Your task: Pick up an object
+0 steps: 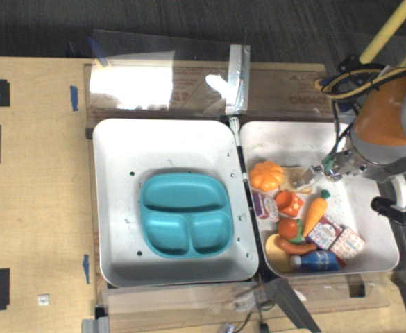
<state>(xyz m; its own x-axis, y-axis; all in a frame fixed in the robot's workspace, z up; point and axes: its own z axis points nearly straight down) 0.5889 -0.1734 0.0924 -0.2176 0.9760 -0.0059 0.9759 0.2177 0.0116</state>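
Blue bottle, carrot, pumpkin in right bin, teal tray in left bin, gripper state unclear.

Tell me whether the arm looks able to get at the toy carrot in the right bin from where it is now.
Probably yes. The toy carrot lies on top of the pile in the right bin, with nothing over it, and the gripper hangs just above and beside it. The tomato crowds its left side, which could hinder a grasp.

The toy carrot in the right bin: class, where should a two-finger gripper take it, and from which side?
Probably grip the toy carrot across its orange body, descending from above. It lies slanted with its green top up-right, so the fingers should close across the narrow width; neighbours crowd its lower end.
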